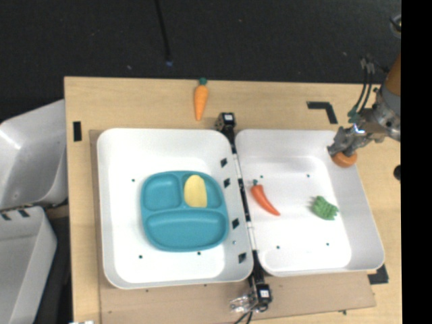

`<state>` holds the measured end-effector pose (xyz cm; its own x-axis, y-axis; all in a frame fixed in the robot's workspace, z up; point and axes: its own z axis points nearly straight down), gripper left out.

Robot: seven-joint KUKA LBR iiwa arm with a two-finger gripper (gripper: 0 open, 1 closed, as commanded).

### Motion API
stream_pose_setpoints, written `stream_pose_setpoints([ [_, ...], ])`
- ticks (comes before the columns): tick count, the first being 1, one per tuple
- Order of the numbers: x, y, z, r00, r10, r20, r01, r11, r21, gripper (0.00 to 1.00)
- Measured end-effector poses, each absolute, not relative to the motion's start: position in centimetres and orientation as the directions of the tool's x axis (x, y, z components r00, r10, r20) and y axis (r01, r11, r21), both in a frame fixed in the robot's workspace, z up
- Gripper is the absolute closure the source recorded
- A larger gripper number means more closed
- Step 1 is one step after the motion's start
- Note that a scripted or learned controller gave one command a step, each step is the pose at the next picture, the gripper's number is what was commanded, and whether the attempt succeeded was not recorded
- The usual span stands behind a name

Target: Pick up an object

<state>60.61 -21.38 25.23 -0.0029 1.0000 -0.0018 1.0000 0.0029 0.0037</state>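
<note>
- While the claw (pixel 345 147) hangs over the right white bin's (pixel 297 262) far-right rim, a small orange round object (pixel 345 158) sits right beneath it; whether the claw grips it, I cannot tell.
- Step, as judged: the grasp itself.
- Next move calls for a straight lift, confirming the object rises.
- Alternatives: orange-red chilli-shaped toy (pixel 264 200), green leafy toy (pixel 325 208).

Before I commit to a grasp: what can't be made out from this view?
- Hand: small and partly blurred; open or shut can't be told.
- Orange object under it: partly covered by the hand; what it is and whether it's gripped is unclear.
- Arm: cut off by the right edge.
</note>
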Motion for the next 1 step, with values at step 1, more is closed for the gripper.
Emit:
stream_pose_setpoints([
  [1,61.43,-15.41,24.92,-0.006,1.0,0.0,1.0,0.006,0.002,1.0],
])
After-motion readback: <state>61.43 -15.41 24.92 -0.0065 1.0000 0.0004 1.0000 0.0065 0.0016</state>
